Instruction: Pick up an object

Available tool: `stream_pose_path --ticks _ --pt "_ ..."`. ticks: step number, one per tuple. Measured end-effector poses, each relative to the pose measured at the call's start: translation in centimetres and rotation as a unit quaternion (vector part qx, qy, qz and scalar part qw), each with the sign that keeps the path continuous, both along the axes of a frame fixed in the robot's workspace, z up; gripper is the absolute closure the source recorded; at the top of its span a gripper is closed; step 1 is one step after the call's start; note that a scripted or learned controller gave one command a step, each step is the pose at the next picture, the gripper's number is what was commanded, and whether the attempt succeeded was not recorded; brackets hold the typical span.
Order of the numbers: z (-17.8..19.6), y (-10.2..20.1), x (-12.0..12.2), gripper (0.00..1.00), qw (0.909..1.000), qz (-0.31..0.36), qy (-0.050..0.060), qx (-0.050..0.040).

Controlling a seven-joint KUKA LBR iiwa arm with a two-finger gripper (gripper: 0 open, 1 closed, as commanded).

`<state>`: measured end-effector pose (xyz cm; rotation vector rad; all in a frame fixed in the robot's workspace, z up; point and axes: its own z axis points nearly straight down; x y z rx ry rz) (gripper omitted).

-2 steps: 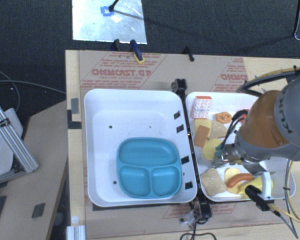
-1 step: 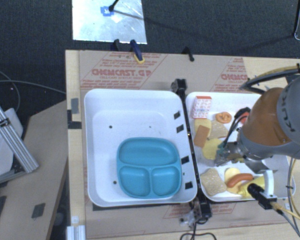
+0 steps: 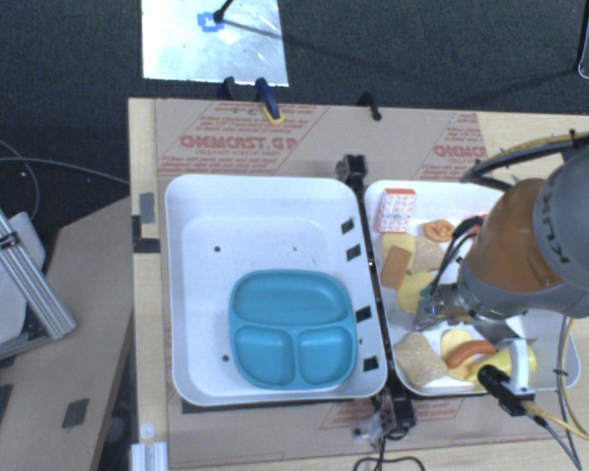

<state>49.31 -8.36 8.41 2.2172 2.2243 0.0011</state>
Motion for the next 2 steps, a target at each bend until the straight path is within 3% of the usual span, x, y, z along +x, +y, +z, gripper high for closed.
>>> stream_pose_path --ticks 1,2 --pt "10.6 15.3 -0.4 1.0 0.9999 0.007 -0.006 0.0028" --pt "6.2 20.5 8.3 1.0 1.0 0.003 -0.002 0.0004"
